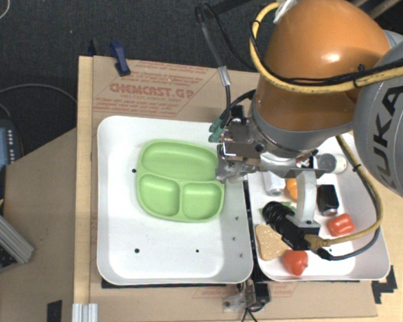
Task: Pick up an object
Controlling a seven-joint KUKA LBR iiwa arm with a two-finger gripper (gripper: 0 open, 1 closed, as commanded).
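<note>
- The gripper point(232, 159) hangs over the seam between the two bins, at the right edge of the green plate point(179, 181). Its lower end is hidden under the wrist, so I cannot tell how far open it is, and nothing can be seen in its hold.
- The relation that matters: the green plate lies just to the left of the gripper, its right rim beside or under the tool (contact cannot be judged from this slant). The small loose things lie to the right and nearer, under the arm point(317, 75).
- The plate is close to as wide as it is deep, with no strong long axis. Its big compartment is on the far side and two small ones on the near side.
- Counts: two bins, and one plate, alone in the left bin point(160, 254).
- In the right bin point(342, 260): two red pieces point(340, 224), one orange piece point(291, 188) and one tan piece point(270, 243), as far as the arm leaves them in sight.
- My judgement: the plate's rim is the nearest target, though a thin rim is an awkward grip.
</note>
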